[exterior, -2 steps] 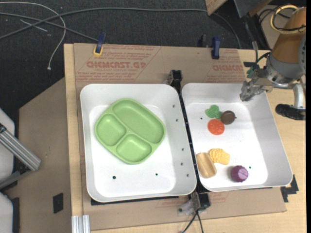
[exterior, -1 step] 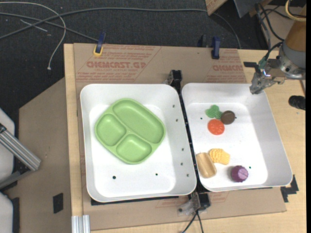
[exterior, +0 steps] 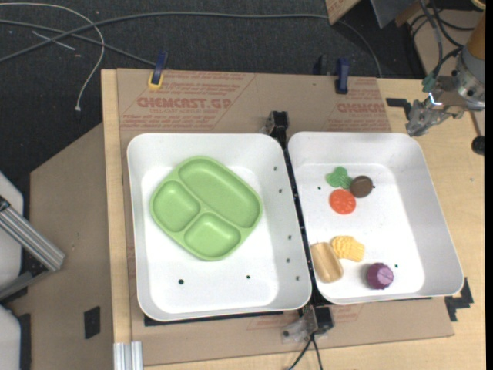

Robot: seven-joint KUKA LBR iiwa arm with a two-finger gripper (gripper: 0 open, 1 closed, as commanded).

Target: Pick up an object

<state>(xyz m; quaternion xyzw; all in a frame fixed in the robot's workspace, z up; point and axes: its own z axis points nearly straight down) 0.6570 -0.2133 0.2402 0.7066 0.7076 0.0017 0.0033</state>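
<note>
The right bin (exterior: 420, 206) holds several small toy foods: a green leafy piece (exterior: 337, 178), a brown round piece (exterior: 361, 186), a red-orange tomato (exterior: 343, 202), a yellow corn piece (exterior: 347, 247), a tan bread stick (exterior: 326, 262) and a purple piece (exterior: 379, 276). My gripper (exterior: 422, 119) hangs at the far right, above the bench just beyond the right bin's back right corner, well away from all the toys. Nothing shows between its fingers.
The left bin (exterior: 154, 284) holds a green three-compartment plate (exterior: 206, 206). Blue clamps (exterior: 159, 68) (exterior: 341, 75) pin the cardboard at the back edge. Cables and a cardboard box lie behind the bench.
</note>
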